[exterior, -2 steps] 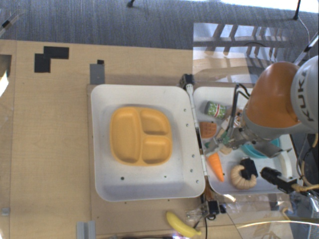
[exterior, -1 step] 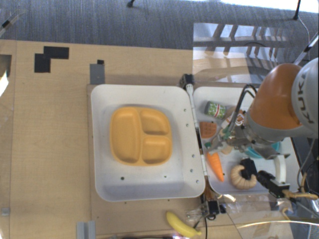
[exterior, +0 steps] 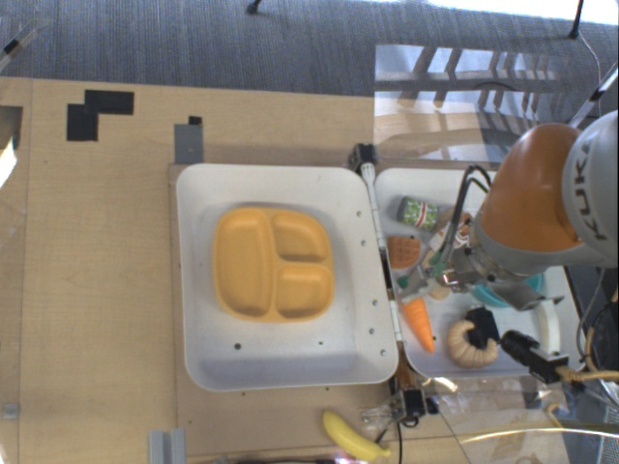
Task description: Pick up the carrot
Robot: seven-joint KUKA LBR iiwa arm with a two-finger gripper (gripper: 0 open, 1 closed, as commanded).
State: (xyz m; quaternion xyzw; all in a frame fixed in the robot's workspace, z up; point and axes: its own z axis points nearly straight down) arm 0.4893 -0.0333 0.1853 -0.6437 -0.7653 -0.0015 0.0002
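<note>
The carrot (exterior: 418,324) is small and orange, and lies near the left wall of the right bin (exterior: 432,362) with its tip pointing toward the front. My gripper (exterior: 428,281) hangs just above and behind the carrot's thick end, under the grey arm with the orange band (exterior: 527,201). Nothing shows as held in it.
A yellow divided plate (exterior: 274,262) sits in the left bin (exterior: 280,370). The right bin also holds a green can (exterior: 418,211), a brown-orange item (exterior: 404,251), a beige ring-shaped bun (exterior: 471,346), and a teal piece (exterior: 491,295) partly under the arm. A banana (exterior: 353,437) lies on the bench in front.
</note>
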